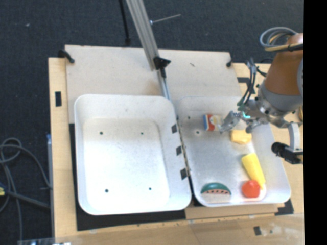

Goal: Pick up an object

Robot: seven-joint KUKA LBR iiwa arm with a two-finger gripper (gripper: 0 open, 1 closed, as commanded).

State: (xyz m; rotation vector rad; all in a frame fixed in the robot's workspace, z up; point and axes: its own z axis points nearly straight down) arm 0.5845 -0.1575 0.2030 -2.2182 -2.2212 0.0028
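we see the jaws [228, 122] low in the right bin [214, 152], their state we cannot tell, beside a small red-blue-white can [210, 122] lying on its side, long axis left-right, yellow block [241, 137] near, wooden table [117, 70], dark carpet floor [51, 19]

Arm reaching in from the right, wrist dropped low

The grey arm [278, 93] comes in from the right edge with that orange band sitting just above the wrist. The wrist tilts down and to the left, cables looping off its top and side. The pincer [228, 122] sticks out leftward at the tip, pretty small and blurry, so its exact state isn't readable.
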